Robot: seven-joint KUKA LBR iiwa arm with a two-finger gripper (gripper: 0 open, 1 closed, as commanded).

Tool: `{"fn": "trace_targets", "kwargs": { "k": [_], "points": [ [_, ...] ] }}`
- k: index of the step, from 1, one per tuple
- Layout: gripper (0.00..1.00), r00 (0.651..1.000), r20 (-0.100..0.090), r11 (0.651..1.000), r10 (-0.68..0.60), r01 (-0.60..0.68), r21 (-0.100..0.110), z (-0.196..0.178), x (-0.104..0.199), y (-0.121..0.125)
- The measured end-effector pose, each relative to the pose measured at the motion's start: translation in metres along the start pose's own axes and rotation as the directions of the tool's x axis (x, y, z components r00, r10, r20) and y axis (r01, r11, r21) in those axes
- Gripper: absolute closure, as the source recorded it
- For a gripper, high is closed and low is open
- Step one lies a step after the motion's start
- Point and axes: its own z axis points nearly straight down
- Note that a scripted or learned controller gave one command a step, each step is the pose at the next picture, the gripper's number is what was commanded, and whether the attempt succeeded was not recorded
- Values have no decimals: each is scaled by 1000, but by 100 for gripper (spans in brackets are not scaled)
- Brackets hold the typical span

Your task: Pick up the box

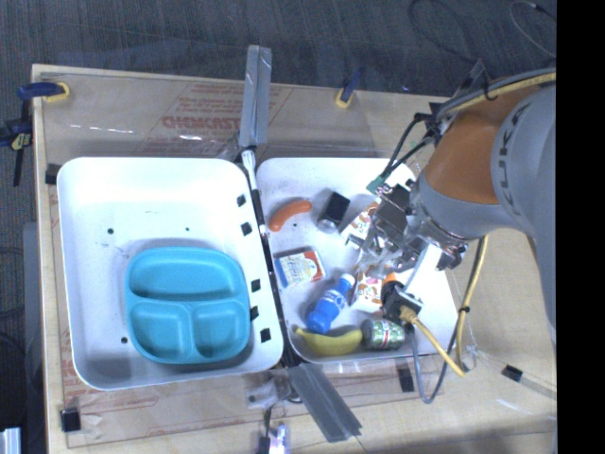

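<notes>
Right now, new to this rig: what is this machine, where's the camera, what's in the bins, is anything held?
It is one grey robot arm with an orange band, reaching in from the right. The single camera is fixed above the bench and looks down at a slant on two shallow white bins.

The left bin holds a blue divided tray. The right bin holds a small flat box, an orange sausage-shaped toy, a small black object, a blue bottle, a banana, a green can and some printed packets.

The pincer hangs low over the packets at that bin's right side, apart from the box. Whether it holds anything is too cluttered to tell.
</notes>
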Motion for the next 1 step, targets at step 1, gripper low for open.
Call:
{"fn": "trace_targets", "kwargs": {
  "k": [1],
  "points": [
    [100, 1000, 4, 1000, -8, 8, 5, -8, 1, 1]
  ]
}}
